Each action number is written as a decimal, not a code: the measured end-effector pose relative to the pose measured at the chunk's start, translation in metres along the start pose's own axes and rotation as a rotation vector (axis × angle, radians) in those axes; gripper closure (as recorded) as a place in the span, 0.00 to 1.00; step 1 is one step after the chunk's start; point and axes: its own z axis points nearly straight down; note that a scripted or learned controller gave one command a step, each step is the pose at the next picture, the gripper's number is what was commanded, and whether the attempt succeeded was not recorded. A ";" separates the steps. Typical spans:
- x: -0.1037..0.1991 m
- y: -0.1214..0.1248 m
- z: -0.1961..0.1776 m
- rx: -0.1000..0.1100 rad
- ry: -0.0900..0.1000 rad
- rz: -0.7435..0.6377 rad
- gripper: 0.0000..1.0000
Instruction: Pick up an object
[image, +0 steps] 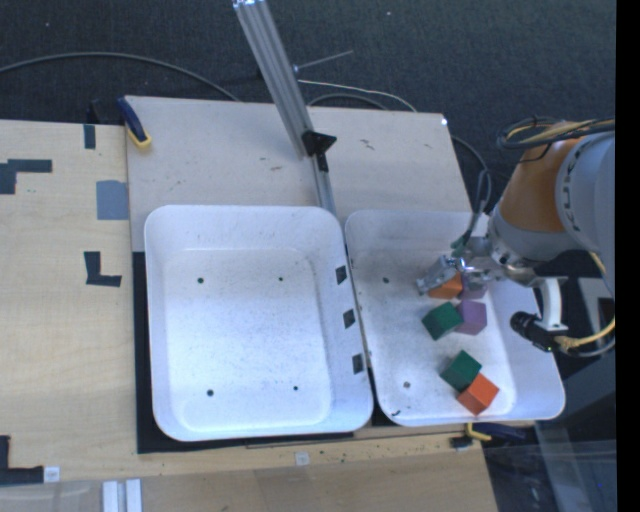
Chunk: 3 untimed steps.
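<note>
Fingers (440, 277) close around small orange block (446, 288), block visible between them, low over right bin (400, 250) floor. Gripper (447, 283) reaches in from right, grey arm (560, 200) with orange band behind. Just below: green block (440, 322) touching purple block (472, 317). Nearer front wall: second green block (461, 369) touching orange-red block (479, 393). Left bin (165, 300) alongside.

orange block (446, 288) | right bin (400, 250) | beside green block (440, 321)
</note>
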 end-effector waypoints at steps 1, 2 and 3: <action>-0.029 0.054 0.004 -0.025 -0.007 -0.001 0.00; 0.010 0.028 0.008 -0.028 -0.010 -0.001 0.00; 0.032 -0.005 0.021 0.005 0.002 0.001 0.00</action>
